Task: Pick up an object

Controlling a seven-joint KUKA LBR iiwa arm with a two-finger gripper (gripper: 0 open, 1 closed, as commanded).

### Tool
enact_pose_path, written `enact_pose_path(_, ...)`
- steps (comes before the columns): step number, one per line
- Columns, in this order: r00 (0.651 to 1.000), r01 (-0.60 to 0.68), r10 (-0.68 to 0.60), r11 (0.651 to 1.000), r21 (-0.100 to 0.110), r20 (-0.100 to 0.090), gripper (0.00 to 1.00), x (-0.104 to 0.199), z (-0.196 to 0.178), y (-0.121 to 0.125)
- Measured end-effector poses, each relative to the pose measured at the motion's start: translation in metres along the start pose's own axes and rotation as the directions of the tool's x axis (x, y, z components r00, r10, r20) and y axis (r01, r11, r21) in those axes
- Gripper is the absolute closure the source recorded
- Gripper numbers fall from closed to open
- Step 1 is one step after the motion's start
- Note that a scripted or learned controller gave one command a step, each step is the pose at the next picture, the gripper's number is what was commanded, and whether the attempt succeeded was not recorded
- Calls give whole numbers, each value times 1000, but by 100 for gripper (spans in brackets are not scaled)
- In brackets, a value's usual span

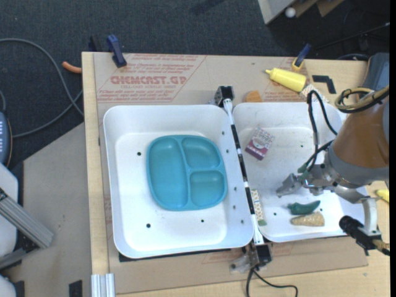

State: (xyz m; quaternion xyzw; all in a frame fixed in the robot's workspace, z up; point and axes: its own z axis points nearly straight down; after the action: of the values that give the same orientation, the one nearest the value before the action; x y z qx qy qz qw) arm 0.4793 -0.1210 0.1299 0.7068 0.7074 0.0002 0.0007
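Left bin (124, 184): one teal divided plate (185, 171), lying flat near the middle. Right bin (278, 119): small purple-and-white packet (259, 143) in the far-left part; green object (305, 207) and a tan cone-shaped piece (308, 220) lying side by side near the near edge. Tool (291, 184) sits low in the right bin, just far of the green object, fingers slightly parted, nothing between them. Yellow bottle-like item (288, 78) lies on the bench (154, 79) beyond the right bin.
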Motion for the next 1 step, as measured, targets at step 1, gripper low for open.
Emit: enact_pose_path(1,1000,-1,1,1000,3,-2,0,-2,46,-1)
